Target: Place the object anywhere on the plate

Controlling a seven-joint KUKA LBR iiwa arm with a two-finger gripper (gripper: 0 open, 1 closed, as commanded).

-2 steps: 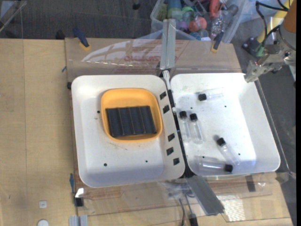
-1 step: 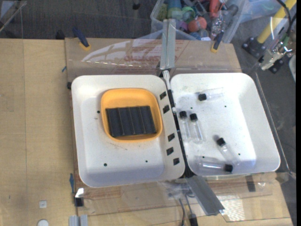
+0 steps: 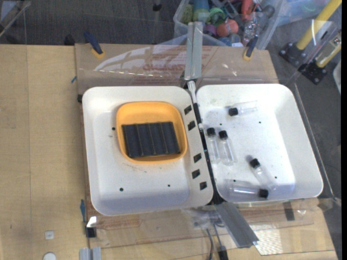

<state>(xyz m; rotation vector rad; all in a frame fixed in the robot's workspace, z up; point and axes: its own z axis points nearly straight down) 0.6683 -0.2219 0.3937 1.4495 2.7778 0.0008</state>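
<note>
An orange plate (image 3: 126, 114) sits in the left white bin (image 3: 103, 183). On the plate lies a dark ribbed rectangular object (image 3: 150, 139). In the right white bin (image 3: 298, 145) lie several clear vials with black caps: one near the back (image 3: 241, 109), two side by side near the divider (image 3: 218, 144), one toward the front (image 3: 257, 168), and one lying flat at the front edge (image 3: 248, 189).
A metal divider (image 3: 193, 53) runs between the bins with black clips along it. A clear tub of coloured toys (image 3: 227, 7) stands behind the bins. Bare wooden bench (image 3: 38, 145) lies to the left.
</note>
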